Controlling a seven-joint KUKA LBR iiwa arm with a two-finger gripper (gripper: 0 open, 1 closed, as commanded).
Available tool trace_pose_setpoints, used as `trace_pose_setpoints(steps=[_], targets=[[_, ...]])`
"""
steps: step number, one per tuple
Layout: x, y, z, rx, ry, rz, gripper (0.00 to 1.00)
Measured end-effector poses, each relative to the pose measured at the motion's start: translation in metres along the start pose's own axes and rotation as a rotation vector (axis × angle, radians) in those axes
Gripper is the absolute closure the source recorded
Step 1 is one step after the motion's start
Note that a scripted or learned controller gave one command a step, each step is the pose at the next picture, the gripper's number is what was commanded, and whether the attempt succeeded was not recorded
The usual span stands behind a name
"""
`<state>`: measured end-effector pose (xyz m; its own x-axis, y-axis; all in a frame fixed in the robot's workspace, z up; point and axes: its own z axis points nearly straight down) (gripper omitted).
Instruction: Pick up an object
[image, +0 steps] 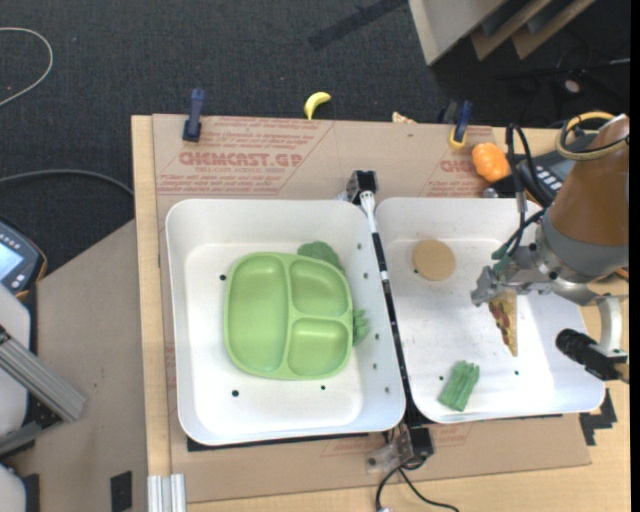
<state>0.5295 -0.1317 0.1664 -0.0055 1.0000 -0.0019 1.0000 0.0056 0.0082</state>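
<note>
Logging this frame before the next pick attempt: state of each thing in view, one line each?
Gripper: low over the right bin, above the pizza slice.
Green divided plate: flat in the left bin, upright, compartments bare.
Tan round disc: flat in the right bin.
Green ridged block: lying near that bin's front edge.
Pizza slice: lying flat.

The left white bin (190, 300) holds a green divided plastic plate (288, 315) at its middle. In the right white bin (560, 395), a round tan disc (434, 260) lies upper left, a green ridged block (459, 385) lower left, and a pizza-slice toy (505, 322) right of both.
</note>
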Motion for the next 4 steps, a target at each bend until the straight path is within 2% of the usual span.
trace_pose_setpoints(steps=[1,2,3,4], targets=[[0.103,0.043,-0.019,0.002,0.004,-0.005,1.0],[0.09,0.048,-0.163,-0.007,0.0,0.004,1.0],[0.145,0.035,-0.027,0.02,0.004,0.002,1.0],[0.168,-0.001,-0.087,0.008,0.002,0.004,1.0]])
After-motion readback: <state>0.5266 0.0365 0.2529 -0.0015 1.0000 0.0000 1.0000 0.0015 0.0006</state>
